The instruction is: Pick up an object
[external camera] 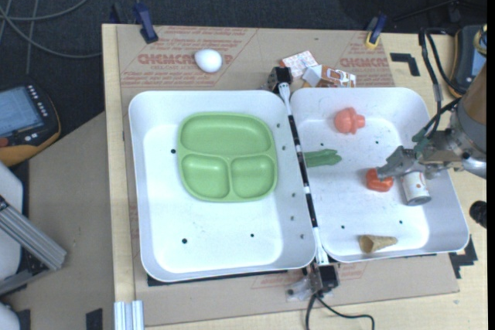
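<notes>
pick: not done | gripper point(384, 168) low in right white plastic bin point(402, 100), 3 o'clock side | jaws: can't tell apart or together | target guess: small orange-red plastic toy point(378, 181), touching the tip, on bin floor | left: grasp, lift

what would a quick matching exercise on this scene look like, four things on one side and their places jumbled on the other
Things:
1. green divided plate
2. white egg
3. tan cone
4. gripper

Places:
A. on the board behind the left bin
B. near the front edge of the right bin
C. in the left bin
D. low over the right bin, by the red-orange piece

Pairs: 1-C, 2-A, 3-B, 4-D
</notes>
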You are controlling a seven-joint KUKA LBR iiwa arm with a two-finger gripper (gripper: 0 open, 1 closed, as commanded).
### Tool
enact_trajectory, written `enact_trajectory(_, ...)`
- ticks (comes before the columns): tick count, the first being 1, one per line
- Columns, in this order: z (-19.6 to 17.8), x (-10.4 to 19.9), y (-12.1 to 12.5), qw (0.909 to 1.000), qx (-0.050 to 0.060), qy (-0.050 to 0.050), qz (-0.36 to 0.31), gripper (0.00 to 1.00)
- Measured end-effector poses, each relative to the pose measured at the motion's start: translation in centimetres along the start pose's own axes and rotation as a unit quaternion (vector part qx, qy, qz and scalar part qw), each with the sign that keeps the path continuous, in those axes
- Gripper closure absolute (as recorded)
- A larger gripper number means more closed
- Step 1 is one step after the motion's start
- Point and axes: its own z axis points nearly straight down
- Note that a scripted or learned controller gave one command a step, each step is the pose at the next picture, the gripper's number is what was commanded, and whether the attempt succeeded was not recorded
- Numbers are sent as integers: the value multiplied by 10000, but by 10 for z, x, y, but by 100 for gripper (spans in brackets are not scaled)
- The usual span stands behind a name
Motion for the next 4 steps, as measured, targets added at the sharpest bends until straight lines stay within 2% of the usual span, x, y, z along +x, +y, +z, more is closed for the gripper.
enact_trajectory(1, 155, -29, 75, 10000, -1, -2, 0, 0)
enact_trajectory(2, 145, -29, 76, 10000, -15, -7, 4, 100)
enact_trajectory(3, 145, -29, 76, 10000, -13, -6, 4, 0)
enact_trajectory(4, 147, -79, 130, 10000, -9, -1, -6, 0)
